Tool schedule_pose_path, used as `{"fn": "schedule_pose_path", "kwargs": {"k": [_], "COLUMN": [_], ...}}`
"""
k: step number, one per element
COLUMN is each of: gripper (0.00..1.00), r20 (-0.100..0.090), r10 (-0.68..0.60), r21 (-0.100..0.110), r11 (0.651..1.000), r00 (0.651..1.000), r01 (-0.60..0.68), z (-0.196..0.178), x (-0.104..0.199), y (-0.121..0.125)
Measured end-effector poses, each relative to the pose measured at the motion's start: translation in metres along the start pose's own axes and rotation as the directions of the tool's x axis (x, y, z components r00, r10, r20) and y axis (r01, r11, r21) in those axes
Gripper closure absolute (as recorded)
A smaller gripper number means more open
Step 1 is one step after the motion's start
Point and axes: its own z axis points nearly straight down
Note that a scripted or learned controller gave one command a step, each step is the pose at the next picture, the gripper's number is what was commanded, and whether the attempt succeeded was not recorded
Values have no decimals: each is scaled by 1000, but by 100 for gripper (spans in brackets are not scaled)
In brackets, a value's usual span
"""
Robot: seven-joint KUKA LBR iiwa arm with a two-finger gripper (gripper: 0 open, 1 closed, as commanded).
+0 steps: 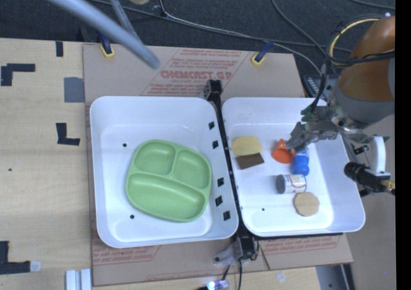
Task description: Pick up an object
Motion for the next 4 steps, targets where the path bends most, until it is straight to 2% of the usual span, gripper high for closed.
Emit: {"fn": "schedule_pose_path", "kwargs": {"k": [1, 2, 3, 4], "gripper": [100, 100, 100, 100], "r20": [-1, -1, 0, -1], "r10": [-1, -2, -2, -2], "r21": [0, -1, 1, -1], "r11": [1000, 1000, 1000, 1000], "r00": [1000, 1000, 1000, 1000], "r01": [1, 2, 2, 2], "z": [16, 12, 27, 17], "x": [54, 109, 167, 219], "y": [4, 6, 17, 27]}}
